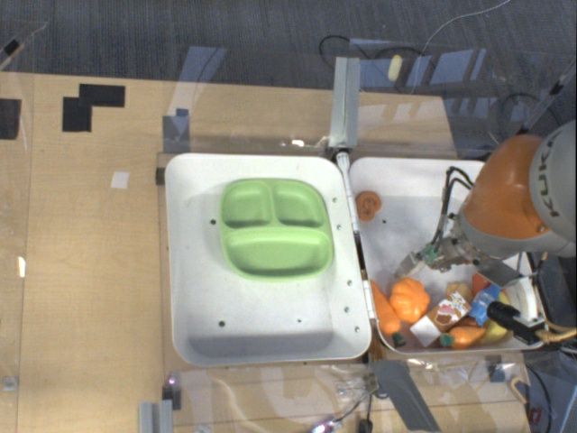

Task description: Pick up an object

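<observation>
- The gripper (431,258) is seen low over the right bin (406,192); whether anything is held cannot be told.
- Just below it an orange pumpkin-shaped toy (410,299) is found, with a small red-and-white packet (451,312) and a blue item (484,301) to that toy's right.
- A small brown disc (367,206) lies apart, up and to the left.
- Further left, a green divided plate (275,227) rests in the left bin (194,332).
- The approach step is judged to be in hand; a short descent onto one toy, then closure, is called for.
</observation>
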Controlling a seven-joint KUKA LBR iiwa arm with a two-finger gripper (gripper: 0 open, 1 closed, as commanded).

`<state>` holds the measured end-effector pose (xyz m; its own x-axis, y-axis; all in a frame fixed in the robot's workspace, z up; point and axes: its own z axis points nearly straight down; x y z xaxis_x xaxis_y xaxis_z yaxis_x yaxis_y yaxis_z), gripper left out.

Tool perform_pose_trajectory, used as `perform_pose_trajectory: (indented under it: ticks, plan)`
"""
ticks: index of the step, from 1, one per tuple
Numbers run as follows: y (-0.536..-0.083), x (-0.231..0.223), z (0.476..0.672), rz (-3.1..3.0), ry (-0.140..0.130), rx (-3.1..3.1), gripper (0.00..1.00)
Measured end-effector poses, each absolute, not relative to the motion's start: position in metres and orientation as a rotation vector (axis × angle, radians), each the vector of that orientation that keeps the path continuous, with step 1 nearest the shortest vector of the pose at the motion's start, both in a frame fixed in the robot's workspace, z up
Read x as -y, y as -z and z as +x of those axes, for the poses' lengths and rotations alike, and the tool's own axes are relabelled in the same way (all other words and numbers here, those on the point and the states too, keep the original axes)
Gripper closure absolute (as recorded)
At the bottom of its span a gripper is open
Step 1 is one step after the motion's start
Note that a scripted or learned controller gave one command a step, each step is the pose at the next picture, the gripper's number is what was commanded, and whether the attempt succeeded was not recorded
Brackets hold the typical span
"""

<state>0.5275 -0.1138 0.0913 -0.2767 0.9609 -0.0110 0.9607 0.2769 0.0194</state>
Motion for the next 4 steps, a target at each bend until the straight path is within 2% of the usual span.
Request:
perform_pose_trajectory:
  ticks: [1,3,4]
  plan:
    - [-0.092,0.089,0.537,1.772,-0.008,-2.584,0.0]
    - [-0.088,0.094,0.637,2.167,-0.01,-2.262,0.0]
    - [-0.09,0.1,0.553,2.007,-0.012,-2.404,0.0]
